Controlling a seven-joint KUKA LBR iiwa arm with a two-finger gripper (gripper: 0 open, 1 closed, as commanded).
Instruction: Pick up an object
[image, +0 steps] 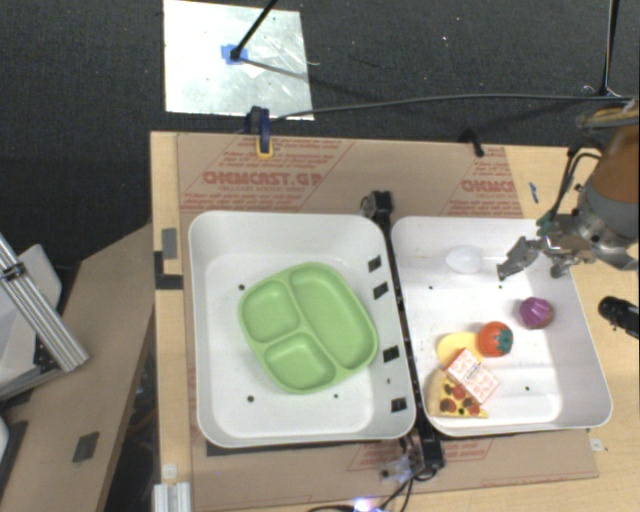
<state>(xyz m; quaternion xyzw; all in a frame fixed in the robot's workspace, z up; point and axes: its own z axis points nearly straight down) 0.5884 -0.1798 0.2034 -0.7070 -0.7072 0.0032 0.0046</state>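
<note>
- Your gripper (537, 258) hovers over the right bin (580, 330), above the purple toy (535, 312).
- You can't tell the jaw state.

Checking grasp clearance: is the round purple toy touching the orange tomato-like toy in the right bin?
Apart. The camera view shows bare white bin floor between the round purple toy and the orange tomato-like toy, which rests against the yellow piece instead.
</note>
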